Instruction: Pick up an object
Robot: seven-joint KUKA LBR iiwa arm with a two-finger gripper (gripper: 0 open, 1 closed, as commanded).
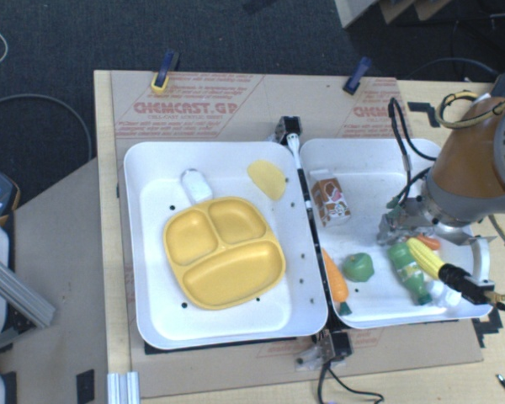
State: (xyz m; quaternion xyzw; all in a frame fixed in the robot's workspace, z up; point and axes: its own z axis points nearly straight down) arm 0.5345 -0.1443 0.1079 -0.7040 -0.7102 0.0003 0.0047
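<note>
The arm has its wrist low over the right-hand bin [366, 154], at the right of the frame, and the claw [401, 225] sits just above a knot of small things crowded at the lower right. From here I cannot tell whether the claw is open or closed, nor whether anything is caught in it; the wrist body hides the tips.

Any object would do for the task, and the nearest candidates lie right under the claw: a green bottle-like item [410, 269] and a yellow marker-like piece [427, 257] lying touching it, with something orange-red [428, 242] tucked just beside them. That crowding is the worry. Coming down on the pile, the claw could straddle two things at once, pinch neither properly, and squirt one sideways against the bin wall. The rounded green ball [358, 266] near the middle of the bin, and the carrot [336, 278] lying along the divider, would likely roll or slide if nudged.

The small brown carton [330, 201] in the upper part of the bin stands apart and looks an easier target, but the claw is not over it.

The left bin [143, 251] holds a yellow divided tray [225, 252], a pale yellow piece [268, 178] and a white lump [195, 184], all well apart from the arm.
</note>
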